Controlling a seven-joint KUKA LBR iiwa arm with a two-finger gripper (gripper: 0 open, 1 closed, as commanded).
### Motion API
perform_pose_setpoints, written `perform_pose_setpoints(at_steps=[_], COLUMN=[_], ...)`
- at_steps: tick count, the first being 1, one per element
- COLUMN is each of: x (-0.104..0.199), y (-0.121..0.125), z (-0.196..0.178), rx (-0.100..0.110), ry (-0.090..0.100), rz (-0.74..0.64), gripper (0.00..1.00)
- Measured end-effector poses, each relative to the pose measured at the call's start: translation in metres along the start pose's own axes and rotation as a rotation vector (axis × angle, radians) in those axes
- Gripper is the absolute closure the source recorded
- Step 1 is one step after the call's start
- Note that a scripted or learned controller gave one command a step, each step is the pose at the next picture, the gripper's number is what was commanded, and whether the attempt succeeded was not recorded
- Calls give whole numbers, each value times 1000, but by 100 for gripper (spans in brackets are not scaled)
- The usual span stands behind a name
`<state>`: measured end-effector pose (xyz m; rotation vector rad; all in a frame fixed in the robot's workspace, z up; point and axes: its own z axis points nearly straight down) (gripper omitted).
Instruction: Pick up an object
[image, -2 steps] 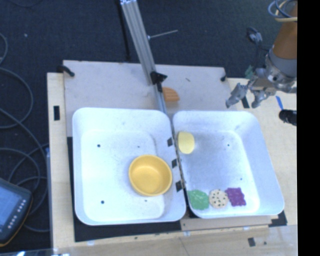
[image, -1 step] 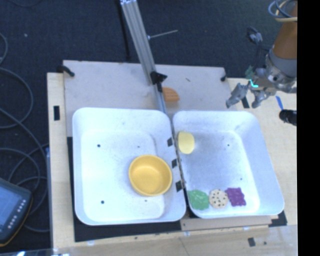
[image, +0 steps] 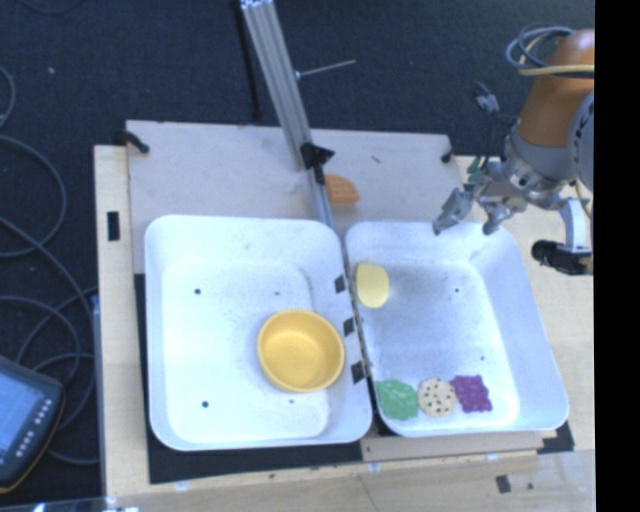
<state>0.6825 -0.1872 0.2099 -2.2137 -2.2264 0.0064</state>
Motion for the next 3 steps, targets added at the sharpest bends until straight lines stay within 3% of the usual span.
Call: perform_pose_setpoints(at_steps=[2, 3], x=[-12, -13], y=[2, 4], z=[90, 75], rx=[-1, -9], ry=[-1, -5], rz=[5, 2], gripper=[0, 100])
